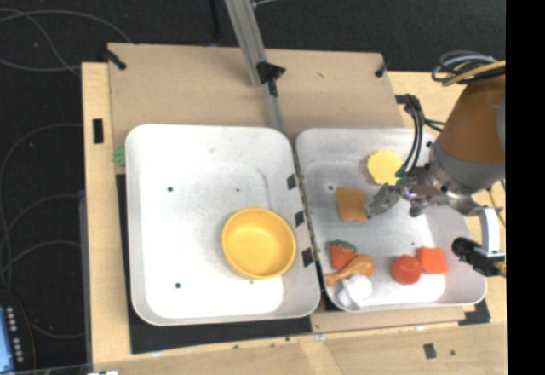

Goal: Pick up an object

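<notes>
1. The claw (385, 199) is hanging low over the right bin (317, 152), in its upper part.
2. I cannot tell if the claw is clenched or let go; it is too dark and small to see.
3. Its tip is sitting just beside the brown block (350, 204), at the block's right edge. I cannot tell if they are touching.
4. The yellow round piece (383, 165) is lying just above the claw.
5. The arm (473, 139) is reaching in from the right, with its orange band up high and its grey wrist pointing left and down.
6. A red ball (406, 270) and an orange cube (433, 260) are lying close together near the front of the right bin.
7. A yellow bowl (258, 243) is sitting in the left bin (170, 169).
</notes>
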`<control>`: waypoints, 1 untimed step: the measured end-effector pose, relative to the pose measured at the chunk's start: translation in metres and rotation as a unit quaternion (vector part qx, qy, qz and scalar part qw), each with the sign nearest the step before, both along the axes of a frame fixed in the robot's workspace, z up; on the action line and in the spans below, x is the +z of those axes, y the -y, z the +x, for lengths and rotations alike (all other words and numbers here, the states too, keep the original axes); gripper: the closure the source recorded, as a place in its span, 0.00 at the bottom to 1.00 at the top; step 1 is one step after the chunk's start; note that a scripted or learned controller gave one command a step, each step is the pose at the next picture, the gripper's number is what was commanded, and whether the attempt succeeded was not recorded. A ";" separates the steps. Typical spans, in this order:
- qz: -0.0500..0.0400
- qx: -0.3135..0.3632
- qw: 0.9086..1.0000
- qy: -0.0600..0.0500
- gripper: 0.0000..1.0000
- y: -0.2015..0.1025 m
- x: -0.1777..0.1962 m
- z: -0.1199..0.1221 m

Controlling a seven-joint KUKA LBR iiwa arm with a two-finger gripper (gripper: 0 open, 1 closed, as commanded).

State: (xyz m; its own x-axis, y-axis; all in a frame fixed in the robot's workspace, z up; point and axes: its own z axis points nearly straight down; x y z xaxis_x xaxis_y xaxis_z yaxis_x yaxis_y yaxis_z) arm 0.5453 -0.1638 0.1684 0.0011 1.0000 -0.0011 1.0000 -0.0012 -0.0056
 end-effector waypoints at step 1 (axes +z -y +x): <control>0.000 0.000 1.000 0.003 0.00 0.000 -0.060 -0.002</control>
